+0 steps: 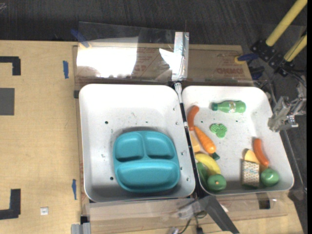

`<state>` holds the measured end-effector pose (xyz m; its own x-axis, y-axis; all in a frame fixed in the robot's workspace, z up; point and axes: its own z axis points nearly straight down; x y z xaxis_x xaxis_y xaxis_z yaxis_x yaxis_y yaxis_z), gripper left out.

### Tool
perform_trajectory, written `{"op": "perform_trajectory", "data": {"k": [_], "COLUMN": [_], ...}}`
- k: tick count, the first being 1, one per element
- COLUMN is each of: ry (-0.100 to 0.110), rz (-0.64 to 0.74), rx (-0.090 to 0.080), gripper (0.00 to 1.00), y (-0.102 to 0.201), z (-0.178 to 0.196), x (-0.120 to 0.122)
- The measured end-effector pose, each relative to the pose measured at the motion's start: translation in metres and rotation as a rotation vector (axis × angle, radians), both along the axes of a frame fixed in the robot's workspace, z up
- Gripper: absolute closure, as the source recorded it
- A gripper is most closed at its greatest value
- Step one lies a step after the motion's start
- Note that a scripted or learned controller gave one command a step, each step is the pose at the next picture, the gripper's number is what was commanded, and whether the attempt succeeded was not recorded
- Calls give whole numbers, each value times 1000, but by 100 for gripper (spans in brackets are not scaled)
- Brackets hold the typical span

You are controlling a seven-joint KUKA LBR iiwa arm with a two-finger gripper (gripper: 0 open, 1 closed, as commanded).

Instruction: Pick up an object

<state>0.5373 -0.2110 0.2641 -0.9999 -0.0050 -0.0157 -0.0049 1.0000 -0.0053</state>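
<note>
Bins (97, 101): two; teal tray (145, 161): one; green bottle (228, 107): one

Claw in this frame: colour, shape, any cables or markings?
The claw is pale silver-grey metal, angular and blocky, by the rim of the right bin. Dark thin lines behind it may be cables; too blurred to confirm. No markings are legible.

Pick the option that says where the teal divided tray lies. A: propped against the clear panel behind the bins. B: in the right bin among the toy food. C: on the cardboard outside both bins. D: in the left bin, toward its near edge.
D: the teal divided tray lies flat on the floor of the left bin, toward its near edge, while the toy food sits in the right bin.
</note>
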Motion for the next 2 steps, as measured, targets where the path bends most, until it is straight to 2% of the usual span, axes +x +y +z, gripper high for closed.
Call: {"op": "perform_trajectory", "data": {"k": [1,2], "ry": [4,9], "rz": [150,227], "rx": [1,3], "gripper": [100,100], "y": [-5,-10], "z": [55,56], "x": [44,131]}}
